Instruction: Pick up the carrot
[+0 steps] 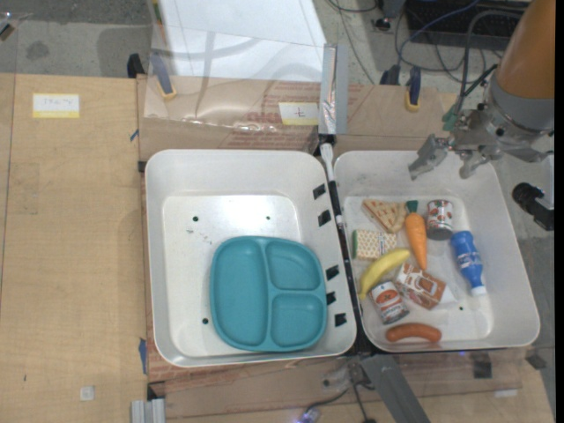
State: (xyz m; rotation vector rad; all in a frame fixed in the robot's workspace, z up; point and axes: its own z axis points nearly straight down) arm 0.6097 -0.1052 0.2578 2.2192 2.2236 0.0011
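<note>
The carrot (pixel 415 239) lies in the right bin (pixel 520 271), about in its middle, orange body running near to far with the green top at the far end. Just to its left sits a slice of toast (pixel 384 213), and a banana (pixel 384 270) curves away from the carrot's near tip toward the left. To the carrot's right stands a small can (pixel 439 218), and further right a blue bottle (pixel 466 260) lies on its side. Nearer, a small red and white carton (pixel 420 288) touches or almost touches the carrot's tip, a second can (pixel 388 302) rests beside it, and a sausage (pixel 413 333) lies along the bin's near edge. A little cracker (pixel 367 243) sits against the left wall. The arm (pixel 529 69) comes in from the far right, and its tool (pixel 452 159) hangs over the far right corner of that bin, well apart from the carrot, its two fingers spread wide with nothing between them. The left bin (pixel 167 236) carries a teal divided plate (pixel 267 293) in its near half. Both bins rest on the bench (pixel 62 236), with a sheet of clear plastic (pixel 238 86) standing behind them.
</note>
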